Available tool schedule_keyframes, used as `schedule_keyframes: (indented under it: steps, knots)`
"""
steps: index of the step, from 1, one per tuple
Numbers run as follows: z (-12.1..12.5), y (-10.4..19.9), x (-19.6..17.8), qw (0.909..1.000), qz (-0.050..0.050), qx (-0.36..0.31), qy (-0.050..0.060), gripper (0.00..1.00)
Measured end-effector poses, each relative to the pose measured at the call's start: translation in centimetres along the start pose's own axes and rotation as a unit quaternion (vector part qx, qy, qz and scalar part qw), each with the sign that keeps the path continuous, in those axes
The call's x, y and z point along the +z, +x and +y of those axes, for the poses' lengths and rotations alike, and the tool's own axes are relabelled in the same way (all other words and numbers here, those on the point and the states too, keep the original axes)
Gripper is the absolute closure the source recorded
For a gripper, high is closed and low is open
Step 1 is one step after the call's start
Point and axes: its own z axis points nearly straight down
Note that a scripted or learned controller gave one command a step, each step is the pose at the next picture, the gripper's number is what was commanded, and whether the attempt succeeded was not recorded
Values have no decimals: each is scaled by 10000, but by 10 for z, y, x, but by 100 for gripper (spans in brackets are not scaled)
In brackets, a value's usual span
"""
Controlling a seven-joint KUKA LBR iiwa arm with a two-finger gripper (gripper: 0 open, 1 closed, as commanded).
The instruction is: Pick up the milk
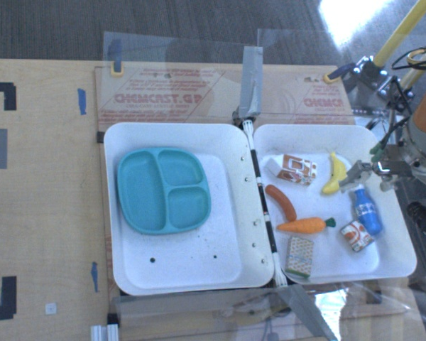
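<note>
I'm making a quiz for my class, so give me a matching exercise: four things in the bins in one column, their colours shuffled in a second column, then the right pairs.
Things:
1. plate
2. banana
3. carrot
4. bottle

Colours:
A. orange with a green tip
B. blue
C. teal
D. yellow

Pairs: 1-C, 2-D, 3-A, 4-B

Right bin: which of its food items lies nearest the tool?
The yellow banana. It lies just left of the tool, while the blue bottle sits below it, and the milk carton farther left.
</note>
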Motion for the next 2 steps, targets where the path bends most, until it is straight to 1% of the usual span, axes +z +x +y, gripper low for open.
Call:
schedule_keyframes:
  steps: [1,2]
  knots:
    - [39,65,59,9956,2,934,9,0]
    - [106,51,104,9970,-1,739,-218,0]
